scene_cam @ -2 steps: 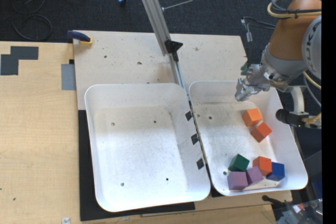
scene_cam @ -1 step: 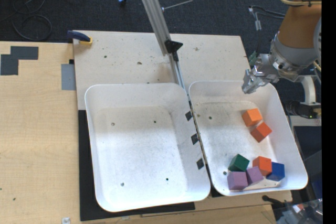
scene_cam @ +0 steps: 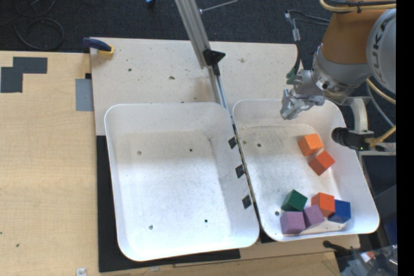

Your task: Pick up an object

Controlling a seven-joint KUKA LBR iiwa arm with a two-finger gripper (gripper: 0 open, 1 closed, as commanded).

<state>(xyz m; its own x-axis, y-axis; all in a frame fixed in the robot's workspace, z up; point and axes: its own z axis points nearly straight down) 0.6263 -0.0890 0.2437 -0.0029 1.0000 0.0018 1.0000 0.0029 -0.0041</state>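
Note:
My gripper (scene_cam: 292, 106) hangs over the far edge of the right bin (scene_cam: 272, 158), above and to the left of the blocks. An orange block (scene_cam: 310, 143) lies just right of it, with a red-orange block (scene_cam: 321, 161) beside that. Near the bin's front sit a green block (scene_cam: 295, 200), two purple blocks (scene_cam: 292, 222) (scene_cam: 314, 215), another orange block (scene_cam: 325, 203) and a blue block (scene_cam: 341, 210). Nothing shows between the fingers.
The left bin (scene_cam: 174, 178) lies beside the right one, split from it by a divider with black clips (scene_cam: 238, 170). A slanted aluminium post (scene_cam: 193, 16) rises behind the bins. A blue and yellow clamp (scene_cam: 98, 45) sits at the bench's far left corner.

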